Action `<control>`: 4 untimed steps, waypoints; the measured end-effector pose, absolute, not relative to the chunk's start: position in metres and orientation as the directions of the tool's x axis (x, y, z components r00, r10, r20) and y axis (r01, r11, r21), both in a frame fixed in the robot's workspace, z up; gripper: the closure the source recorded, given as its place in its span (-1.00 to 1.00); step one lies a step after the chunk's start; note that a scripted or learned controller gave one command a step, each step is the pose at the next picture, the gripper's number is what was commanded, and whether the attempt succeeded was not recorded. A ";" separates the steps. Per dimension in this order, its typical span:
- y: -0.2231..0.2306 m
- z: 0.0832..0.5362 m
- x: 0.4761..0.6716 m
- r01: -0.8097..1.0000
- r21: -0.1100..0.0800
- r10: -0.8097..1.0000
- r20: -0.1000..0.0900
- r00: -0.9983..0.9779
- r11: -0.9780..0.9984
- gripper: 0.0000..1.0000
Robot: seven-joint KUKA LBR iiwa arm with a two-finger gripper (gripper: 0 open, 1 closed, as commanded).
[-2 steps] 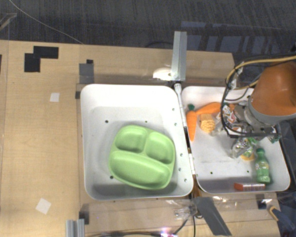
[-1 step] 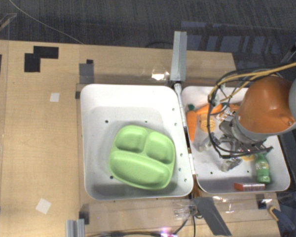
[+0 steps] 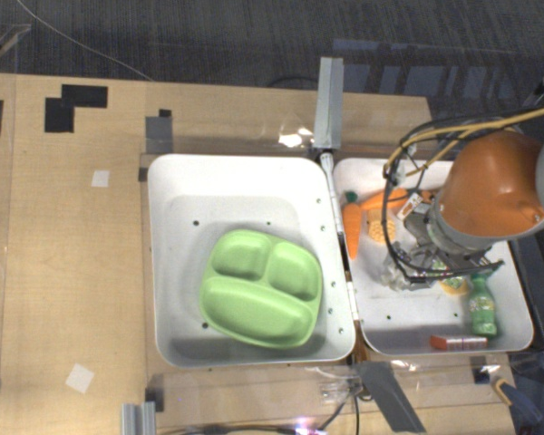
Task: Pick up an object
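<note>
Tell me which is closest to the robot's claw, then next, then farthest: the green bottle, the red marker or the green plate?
From the claw:
1. Green bottle, right bin, just past the claw.
2. Red marker, right bin's front edge.
3. Green plate, over in the left bin.

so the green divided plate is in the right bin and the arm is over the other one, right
Not quite. The camera view shows the green plate in the left bin, not the right. The arm is over the other one, the right bin.
</note>
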State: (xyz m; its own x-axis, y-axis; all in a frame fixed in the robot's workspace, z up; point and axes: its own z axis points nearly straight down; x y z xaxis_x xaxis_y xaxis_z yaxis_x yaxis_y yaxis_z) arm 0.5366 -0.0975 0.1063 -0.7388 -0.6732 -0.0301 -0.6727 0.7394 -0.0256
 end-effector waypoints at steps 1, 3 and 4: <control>-0.060 0.229 0.600 -0.670 -0.015 -0.670 -0.017 -0.742 0.742 1.00; -0.125 0.256 0.662 -0.928 -0.019 -0.928 -0.013 -0.372 0.373 1.00; -0.206 0.176 0.657 -0.999 -0.006 -0.999 -0.002 -0.044 0.044 1.00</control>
